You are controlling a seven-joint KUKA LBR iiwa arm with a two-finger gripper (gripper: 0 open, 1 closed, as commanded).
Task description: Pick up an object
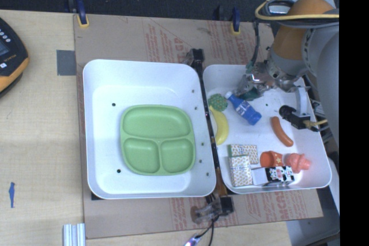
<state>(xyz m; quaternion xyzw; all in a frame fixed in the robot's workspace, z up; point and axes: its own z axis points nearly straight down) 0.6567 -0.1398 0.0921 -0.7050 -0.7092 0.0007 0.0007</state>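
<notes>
Pincer (252, 84) sits low at right bin's (323, 181) far end, just beside blue bottle (244, 109); can't tell its opening. Banana (219, 125) near divider. No label readable; cardboard print under bins too faint.

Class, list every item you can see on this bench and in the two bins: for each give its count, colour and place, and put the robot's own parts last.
left bin: 1, white, left half of the mat
divided plate: 1, light green, middle of left bin
right bin: 1, white, beside the left bin
banana: 1, yellow, right bin's left edge
broccoli toy: 1, green, above the banana
bottle: 1, blue, upper middle of right bin
sausage: 1, orange-red, right of the bottle
small cartons: several, pale, lower right bin
clamps: 2, blue, mat's far edge
arm: 1, grey and orange, right
gripper: 1, dark, above the bottle
</notes>
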